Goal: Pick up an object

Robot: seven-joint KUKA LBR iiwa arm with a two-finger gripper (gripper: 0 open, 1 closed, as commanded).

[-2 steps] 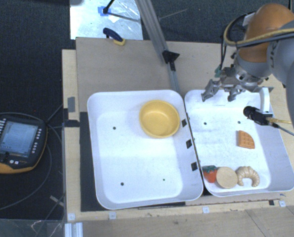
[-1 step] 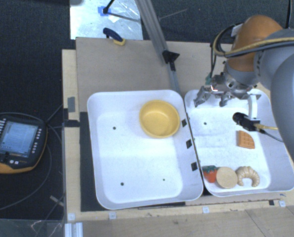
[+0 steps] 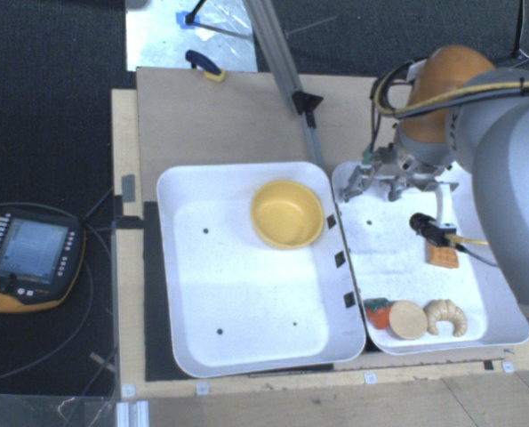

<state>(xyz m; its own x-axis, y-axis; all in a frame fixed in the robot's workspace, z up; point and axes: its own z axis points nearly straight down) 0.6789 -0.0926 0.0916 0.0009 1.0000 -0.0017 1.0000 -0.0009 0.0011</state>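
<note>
My gripper (image 3: 371, 190) hangs over the far left corner of the right bin (image 3: 495, 326), its fingers spread open with nothing between them. Nearer in that bin lie an orange cracker-like square (image 3: 441, 257), a croissant (image 3: 448, 317), a round tan disc (image 3: 407, 320) and a small red and green piece (image 3: 377, 313) by the front left corner. All of these lie well apart from the gripper, toward the front. A yellow bowl (image 3: 287, 213) sits upright in the left bin (image 3: 202, 327), near its far right corner.
The arm's grey body covers the right side of the right bin. A metal pole (image 3: 277, 47) slants across the bench behind the bins. A teach pendant (image 3: 26, 256) lies on the floor to the left.
</note>
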